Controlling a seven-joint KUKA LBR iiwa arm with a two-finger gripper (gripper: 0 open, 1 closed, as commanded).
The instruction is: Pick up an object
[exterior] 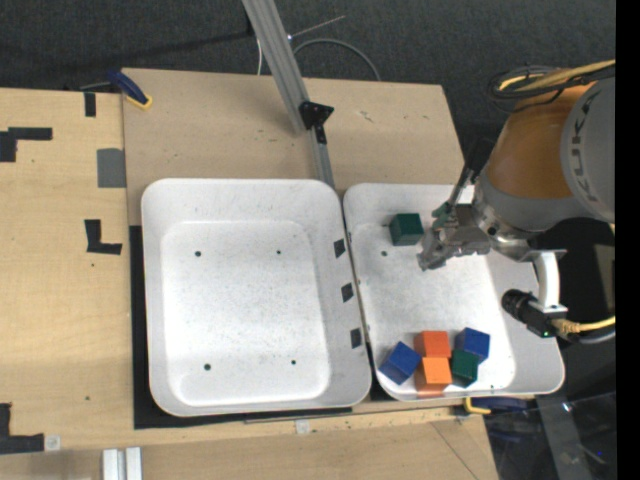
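Grey arm (600, 158), orange band (530, 158), yellow cable (545, 76)

Fixed overhead slant onto both bins (245, 193)

A pale plywood bench top (250, 128) lies over a dark grey carpeted floor (120, 18). Black tape marks (95, 236) and a grey tape patch (111, 167) sit on the lighter wooden panel (50, 298) at the left. A slanted grey metal pole (280, 48) crosses the bench from the top, with a thin wire loop (340, 53) beside it on the floor. The light is even and soft
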